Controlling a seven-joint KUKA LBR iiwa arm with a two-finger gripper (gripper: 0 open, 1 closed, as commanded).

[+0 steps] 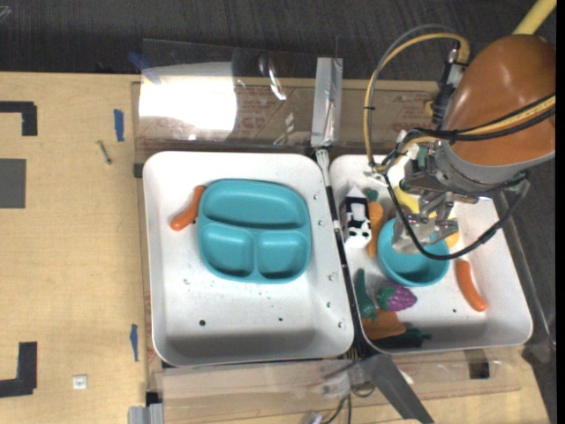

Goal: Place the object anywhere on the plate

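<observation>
One teal bowl (pixel 415 259), mid-right, looks light, rigid, slippery; I'd pinch its rim. Gripper (pixel 430 228) state: I cannot tell.

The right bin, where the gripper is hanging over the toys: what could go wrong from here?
1. The gripper hangs over the teal round bowl and a yellow toy packed close together, so a grasp may catch the wrong item or the bowl's rim.
2. The teal three-compartment plate lies in the left white bin; carrying across the divider, a weak grip could drop the object.
</observation>
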